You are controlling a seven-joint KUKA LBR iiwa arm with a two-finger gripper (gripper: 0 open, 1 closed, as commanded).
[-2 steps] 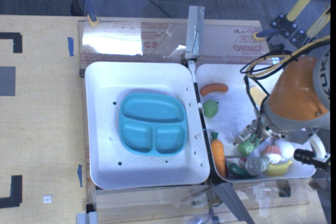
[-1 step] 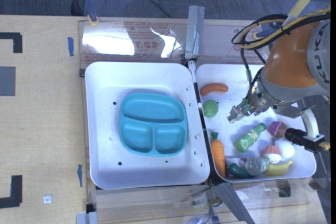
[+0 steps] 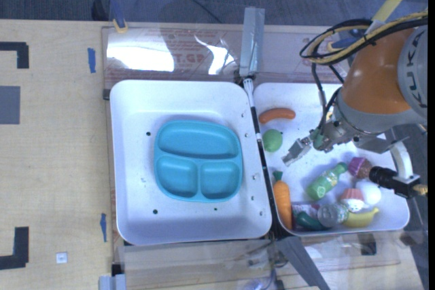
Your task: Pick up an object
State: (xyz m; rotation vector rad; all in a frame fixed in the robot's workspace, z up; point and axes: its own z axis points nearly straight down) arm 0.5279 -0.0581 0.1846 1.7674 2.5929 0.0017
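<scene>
1. Toy food items, candidates for the pick, all lie in the right bin (image 3: 401,214). Along its near wall: yellow banana (image 3: 363,216), grey round piece (image 3: 331,214), dark green piece (image 3: 307,219), white-and-pink piece (image 3: 353,197).
2. Orange carrot (image 3: 282,202) lies lengthwise against the bin's left wall, near corner.
3. Mid-bin: green bottle (image 3: 325,181), tilted; purple piece (image 3: 358,166) just beside it.
4. Gripper (image 3: 295,150) hangs over the mid-left of the right bin, nothing between its fingers; whether spread or closed I cannot tell. Green round fruit (image 3: 272,140) lies just left of it, apart.
5. Orange sausage (image 3: 277,115) lies farther back, near the far wall.
6. Left bin (image 3: 129,159) holds a blue three-compartment plate (image 3: 198,159), centred.
7. Arm's orange band (image 3: 377,78) sits above the right bin's far right.
</scene>
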